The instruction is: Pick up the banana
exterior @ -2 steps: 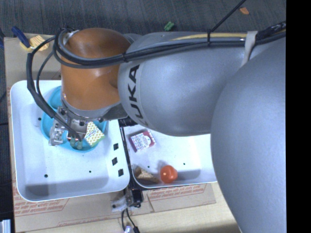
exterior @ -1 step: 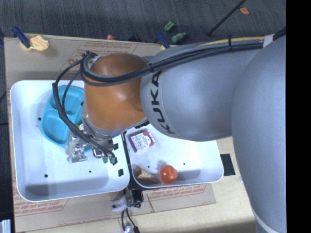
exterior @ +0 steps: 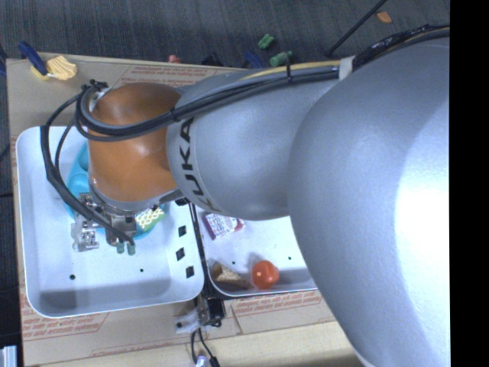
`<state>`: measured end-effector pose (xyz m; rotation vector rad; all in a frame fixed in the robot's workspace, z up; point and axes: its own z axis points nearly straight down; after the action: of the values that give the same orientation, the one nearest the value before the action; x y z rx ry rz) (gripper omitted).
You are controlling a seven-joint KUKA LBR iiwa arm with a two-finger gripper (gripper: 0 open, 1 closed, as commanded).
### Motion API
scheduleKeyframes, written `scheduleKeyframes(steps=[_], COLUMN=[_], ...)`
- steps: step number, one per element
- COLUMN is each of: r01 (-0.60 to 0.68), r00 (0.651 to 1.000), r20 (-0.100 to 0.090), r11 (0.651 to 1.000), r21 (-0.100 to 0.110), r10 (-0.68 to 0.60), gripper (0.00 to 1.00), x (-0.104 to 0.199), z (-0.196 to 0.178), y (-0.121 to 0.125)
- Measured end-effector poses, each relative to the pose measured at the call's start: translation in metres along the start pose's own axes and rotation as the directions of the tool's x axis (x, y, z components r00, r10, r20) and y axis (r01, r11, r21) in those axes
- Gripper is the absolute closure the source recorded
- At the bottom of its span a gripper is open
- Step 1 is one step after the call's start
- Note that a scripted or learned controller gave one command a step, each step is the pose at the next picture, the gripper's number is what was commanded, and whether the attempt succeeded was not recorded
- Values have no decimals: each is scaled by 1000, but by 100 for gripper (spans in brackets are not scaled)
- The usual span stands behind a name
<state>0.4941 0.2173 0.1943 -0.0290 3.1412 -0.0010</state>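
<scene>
The grey arm (exterior: 306, 144) w/ orange band spans both bins, gripper (exterior: 122, 239) low over the left bin (exterior: 46, 281); whether it's open can't be told. No banana identifiable. A red-orange fruit (exterior: 264, 274) sits in the right bin (exterior: 298, 281).

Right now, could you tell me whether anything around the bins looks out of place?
Yes: several small items lie outside the bins. A yellow piece sits on the bench's far left corner, and green pieces and an orange scrap lie on the dark floor beyond.
</scene>
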Motion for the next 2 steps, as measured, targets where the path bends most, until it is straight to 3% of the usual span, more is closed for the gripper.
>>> scheduleKeyframes(steps=[1,2], r01=[4,-115], r00=[1000,993], r20=[1,-3], r11=[1000,993], r21=[1,1], r10=[-4,115], gripper=[100,100], x=[-1,14], z=[-10,36], y=[0,0])
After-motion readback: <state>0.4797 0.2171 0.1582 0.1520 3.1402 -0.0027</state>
